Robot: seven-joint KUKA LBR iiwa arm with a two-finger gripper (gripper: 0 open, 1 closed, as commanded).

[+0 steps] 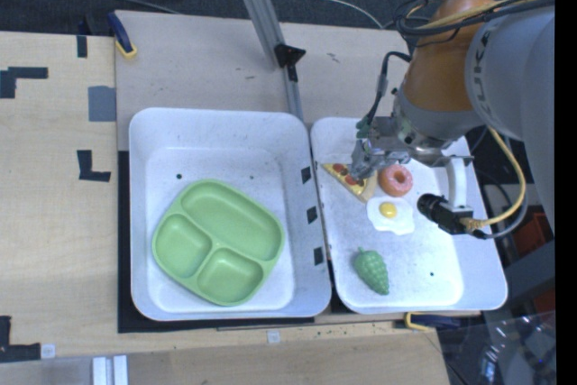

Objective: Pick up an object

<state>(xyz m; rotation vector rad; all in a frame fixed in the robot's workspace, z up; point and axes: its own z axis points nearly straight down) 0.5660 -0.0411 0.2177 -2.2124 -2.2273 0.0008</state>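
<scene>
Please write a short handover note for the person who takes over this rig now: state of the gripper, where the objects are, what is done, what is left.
Gripper: low in the right bin, over the pizza slice; whether the jaws are open or shut cannot be seen.
Right bin also holds a pink donut, a fried egg and a green bumpy toy.
Left bin holds a green divided plate.
Done: arm is down at the pizza slice.
Left: no object seen between the jaws; a grasp and lift remain to be confirmed.

Gripper (365, 165) hovers over pizza slice (347, 178) (beside the donut (396, 181)) in right bin (478, 284).
</scene>
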